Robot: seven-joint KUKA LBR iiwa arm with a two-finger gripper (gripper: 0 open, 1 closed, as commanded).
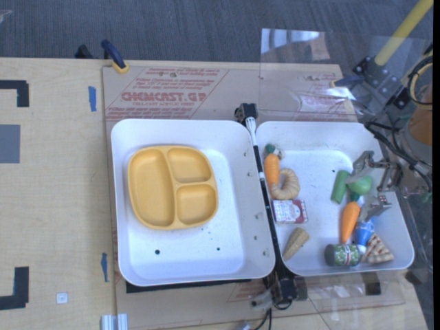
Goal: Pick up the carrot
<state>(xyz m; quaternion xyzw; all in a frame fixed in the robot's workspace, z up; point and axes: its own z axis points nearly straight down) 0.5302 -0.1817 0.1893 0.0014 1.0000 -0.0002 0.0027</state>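
Looking down on a pale wooden bench, two shallow white bins sit side by side. The left bin (137, 246) holds a yellow divided plate (173, 186) toward its 10 o'clock side. The right bin (323, 158) is crowded with toy food.

Two carrots lie there. One carrot (350, 220) rests at the bin's 3 o'clock side, tilted slightly, green top up. A second carrot (272, 169) lies at 10 o'clock, touching a ring-shaped pastry (287, 183). Other items: a red-and-white packet (289, 212) near centre, a cone (296, 241) at 7 o'clock, a green can (342, 254) and a pizza slice (377, 251) at 5 o'clock, and a green vegetable (339, 186) beside the right-hand carrot.

The gripper (377, 179) hangs at the bin's 3 o'clock edge, just beside the right-hand carrot. Its metal fingers appear spread apart, with nothing between them. By my judgement the pick is not yet made: both carrots lie in the bin, and closing on one and lifting it remains.

Beneath the bins lies a printed cardboard sheet (165, 91). Grey carpet (206, 12) fills the 12 o'clock side.
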